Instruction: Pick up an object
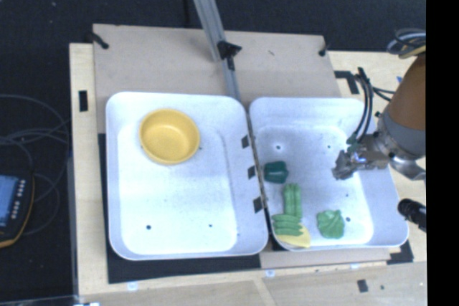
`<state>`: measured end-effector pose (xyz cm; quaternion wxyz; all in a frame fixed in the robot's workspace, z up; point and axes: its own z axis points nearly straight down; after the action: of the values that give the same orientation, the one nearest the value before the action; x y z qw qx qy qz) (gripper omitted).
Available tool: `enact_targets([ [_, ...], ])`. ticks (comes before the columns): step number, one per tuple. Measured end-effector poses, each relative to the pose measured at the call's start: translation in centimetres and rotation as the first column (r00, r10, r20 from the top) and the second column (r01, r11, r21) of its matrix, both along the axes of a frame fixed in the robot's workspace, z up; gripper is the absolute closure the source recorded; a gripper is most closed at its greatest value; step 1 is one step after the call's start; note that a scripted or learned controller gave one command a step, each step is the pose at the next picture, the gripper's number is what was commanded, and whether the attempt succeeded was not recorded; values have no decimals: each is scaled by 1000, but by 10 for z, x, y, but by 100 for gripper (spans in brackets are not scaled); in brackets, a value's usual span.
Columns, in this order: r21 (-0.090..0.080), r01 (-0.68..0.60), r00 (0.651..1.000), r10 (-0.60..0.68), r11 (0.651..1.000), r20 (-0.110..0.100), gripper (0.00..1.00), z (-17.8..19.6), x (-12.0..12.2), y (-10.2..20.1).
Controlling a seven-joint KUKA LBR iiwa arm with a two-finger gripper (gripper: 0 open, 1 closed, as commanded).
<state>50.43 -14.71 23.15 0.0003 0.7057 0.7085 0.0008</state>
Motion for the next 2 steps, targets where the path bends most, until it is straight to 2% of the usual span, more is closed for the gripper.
enact_targets([
  [1, 0, -1, 1000, 1, 1000, 0, 100, 10, 5, 56],
  [2, 0, 1, 1000, -1, 1000, -1, 100, -1, 4, 107],
])
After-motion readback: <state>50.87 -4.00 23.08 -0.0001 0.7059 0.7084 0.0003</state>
